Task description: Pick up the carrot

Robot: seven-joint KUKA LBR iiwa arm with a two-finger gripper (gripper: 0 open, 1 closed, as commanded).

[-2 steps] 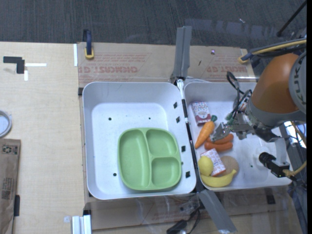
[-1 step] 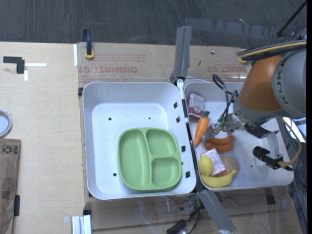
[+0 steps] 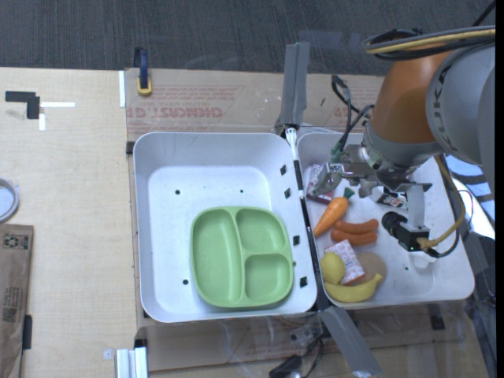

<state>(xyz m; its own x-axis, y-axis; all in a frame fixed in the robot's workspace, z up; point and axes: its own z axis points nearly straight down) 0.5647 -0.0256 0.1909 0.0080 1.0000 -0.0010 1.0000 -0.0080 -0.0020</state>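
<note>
Carrot, orange and tapered with a green stem end (image 3: 331,213), lies tilted in the right-hand white bin (image 3: 441,286), right of centre frame. Leftward, the left-hand white bin (image 3: 157,211) holds a green three-compartment plastic plate (image 3: 240,256). Beside the carrot lie red sausages (image 3: 356,231), a yellow banana (image 3: 352,290) and a lemon (image 3: 331,266). Above them hangs the grey arm's gripper (image 3: 368,181); whether it is clenched cannot be told.

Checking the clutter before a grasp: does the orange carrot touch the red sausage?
Cannot tell. In the camera view the orange carrot and red sausage lie very close; no clear gap or contact.
</note>
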